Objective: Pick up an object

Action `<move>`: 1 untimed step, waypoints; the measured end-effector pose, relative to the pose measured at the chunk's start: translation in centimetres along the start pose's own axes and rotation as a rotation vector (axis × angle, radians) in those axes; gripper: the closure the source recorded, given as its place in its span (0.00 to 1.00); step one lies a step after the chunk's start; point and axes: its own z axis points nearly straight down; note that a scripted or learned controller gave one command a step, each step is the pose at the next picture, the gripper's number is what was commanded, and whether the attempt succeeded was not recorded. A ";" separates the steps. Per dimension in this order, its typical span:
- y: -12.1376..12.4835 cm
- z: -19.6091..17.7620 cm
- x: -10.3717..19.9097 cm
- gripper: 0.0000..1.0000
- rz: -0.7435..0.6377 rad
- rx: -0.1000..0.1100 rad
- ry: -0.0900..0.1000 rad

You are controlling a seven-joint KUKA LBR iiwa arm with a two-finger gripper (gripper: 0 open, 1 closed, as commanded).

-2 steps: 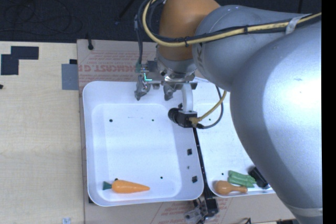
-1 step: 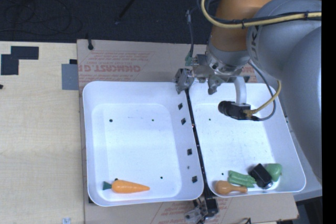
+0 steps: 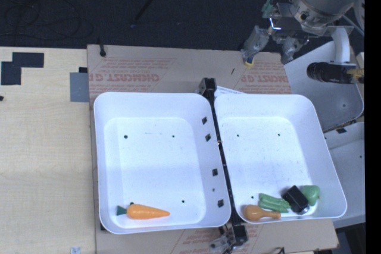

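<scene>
while the gripper (image 3: 268,52) hangs spread, holding nothing — one carrot (image 3: 146,211), two bins (image 3: 156,102).

Light wood bench (image 3: 41,151), dark patches at its far left. Cardboard sheet (image 3: 178,68) with red print lies flat on it. Two white bins on the cardboard, side by side, touching: left bin (image 3: 107,128), right bin (image 3: 321,146).
</scene>
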 end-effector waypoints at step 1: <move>-0.8 22.0 1.4 0.00 -0.003 0.034 0.003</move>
